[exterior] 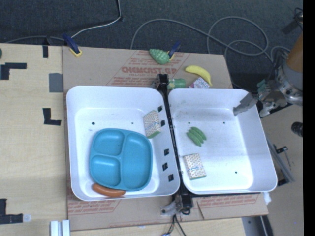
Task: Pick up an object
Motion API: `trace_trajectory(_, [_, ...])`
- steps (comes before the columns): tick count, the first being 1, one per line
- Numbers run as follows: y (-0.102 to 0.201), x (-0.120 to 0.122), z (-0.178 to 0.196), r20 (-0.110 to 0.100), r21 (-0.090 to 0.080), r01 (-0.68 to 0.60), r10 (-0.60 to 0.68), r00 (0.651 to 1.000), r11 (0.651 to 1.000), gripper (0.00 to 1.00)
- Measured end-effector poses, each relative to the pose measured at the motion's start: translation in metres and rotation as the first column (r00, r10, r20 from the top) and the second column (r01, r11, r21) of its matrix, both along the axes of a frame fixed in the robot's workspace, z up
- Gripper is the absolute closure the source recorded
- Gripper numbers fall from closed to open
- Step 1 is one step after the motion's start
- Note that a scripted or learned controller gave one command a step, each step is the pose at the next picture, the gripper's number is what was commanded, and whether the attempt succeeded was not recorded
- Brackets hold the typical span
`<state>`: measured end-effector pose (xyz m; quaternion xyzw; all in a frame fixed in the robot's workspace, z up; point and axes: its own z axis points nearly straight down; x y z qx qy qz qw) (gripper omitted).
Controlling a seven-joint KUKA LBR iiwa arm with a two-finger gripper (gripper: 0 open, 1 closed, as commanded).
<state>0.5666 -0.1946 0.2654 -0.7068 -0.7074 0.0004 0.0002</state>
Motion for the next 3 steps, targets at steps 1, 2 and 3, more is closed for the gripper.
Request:
trace_trajectory(1, [0.069,-0.007,-0.097,-0.002,0.001,-0.001,0.001,1.000,1.000,0.00])
trace_trajectory(2, [0.096,0.009,-0.179,0.003,0.000,0.000,0.000,1.000,1.000,0.00])
trace_trajectory(3, [0.095,0.009,-0.169,0.005,-0.003,0.000,0.000,1.000,1.000,1.00])
